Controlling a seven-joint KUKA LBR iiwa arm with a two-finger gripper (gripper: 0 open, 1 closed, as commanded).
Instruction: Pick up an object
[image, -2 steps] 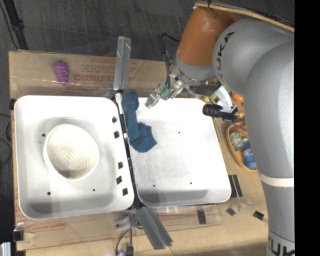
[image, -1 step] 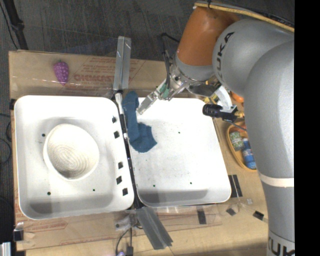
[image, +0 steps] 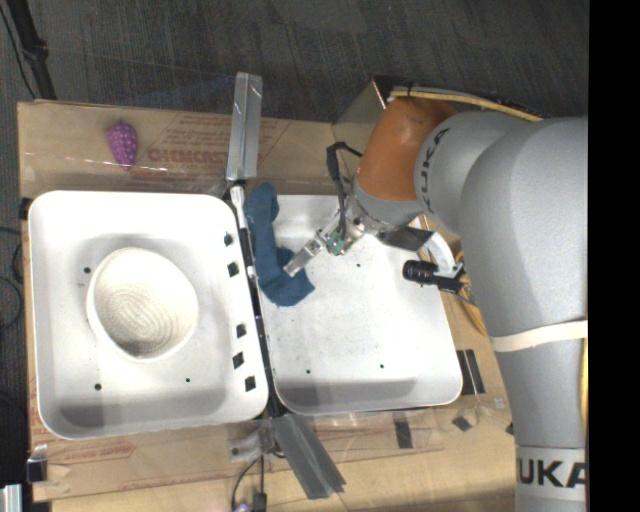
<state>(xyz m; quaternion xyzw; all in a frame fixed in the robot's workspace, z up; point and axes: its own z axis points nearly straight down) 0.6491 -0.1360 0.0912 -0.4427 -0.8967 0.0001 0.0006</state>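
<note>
Gripper (image: 300, 258) sits at the blue cloth (image: 270, 248) by the left wall of the right bin (image: 400, 385), can't tell if it's got hold; cloth looks soft, light, floppy w/ no stiff edge, so pinch a bunched fold mid-cloth.

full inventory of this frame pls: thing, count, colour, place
bins: 2, white, side by side on the bench
round dish-like object: 1, white, in the left bin
cloth: 1, blue, at the right bin's left edge, against the divider
bench surface: 1, brown cardboard-like, under the bins
small lumpy object: 1, purple, on the bench beyond the left bin
metal bars: 2, grey, one beyond and one in front of the gap between the bins
arm: 1, grey with orange band, reaching in from the right
tool: 1, metallic, over the right bin at the cloth
</note>
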